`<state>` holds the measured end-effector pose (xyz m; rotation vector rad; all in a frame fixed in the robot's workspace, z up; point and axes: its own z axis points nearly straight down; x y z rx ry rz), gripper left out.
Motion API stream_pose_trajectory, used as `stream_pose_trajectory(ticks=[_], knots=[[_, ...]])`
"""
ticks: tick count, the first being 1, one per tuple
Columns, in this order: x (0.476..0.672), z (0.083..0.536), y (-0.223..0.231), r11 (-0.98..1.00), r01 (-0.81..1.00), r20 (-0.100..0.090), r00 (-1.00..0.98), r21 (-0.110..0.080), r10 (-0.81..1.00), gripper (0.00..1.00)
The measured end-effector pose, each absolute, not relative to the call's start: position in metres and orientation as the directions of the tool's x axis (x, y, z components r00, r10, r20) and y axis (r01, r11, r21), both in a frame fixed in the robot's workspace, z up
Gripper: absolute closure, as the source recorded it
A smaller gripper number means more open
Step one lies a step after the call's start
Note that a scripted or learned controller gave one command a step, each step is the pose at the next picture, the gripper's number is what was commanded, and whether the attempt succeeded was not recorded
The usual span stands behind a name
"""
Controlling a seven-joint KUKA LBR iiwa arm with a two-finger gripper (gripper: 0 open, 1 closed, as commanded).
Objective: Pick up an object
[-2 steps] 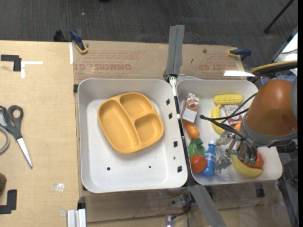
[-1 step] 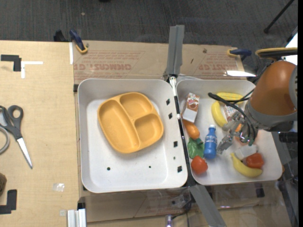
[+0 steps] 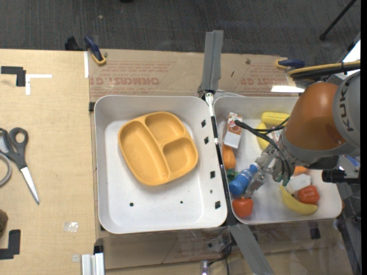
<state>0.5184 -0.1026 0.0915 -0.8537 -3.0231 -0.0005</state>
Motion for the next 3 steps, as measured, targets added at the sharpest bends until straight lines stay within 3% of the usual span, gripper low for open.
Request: stream_pose_trajectory(ticks=[1,2,3], knots=[[0.588,0.115,-0.097,0.852,0.524,-0.003,-0.852,0.0,0.524,0.0],[0.632,0.092,-0.119,0.775,0.632,-0.002,-0.775,-0.002,0.632,0.0],[0.571,0.092,-0.156,0.762,0.647,-0.002,-0.762,0.0,0.647,0.0]])
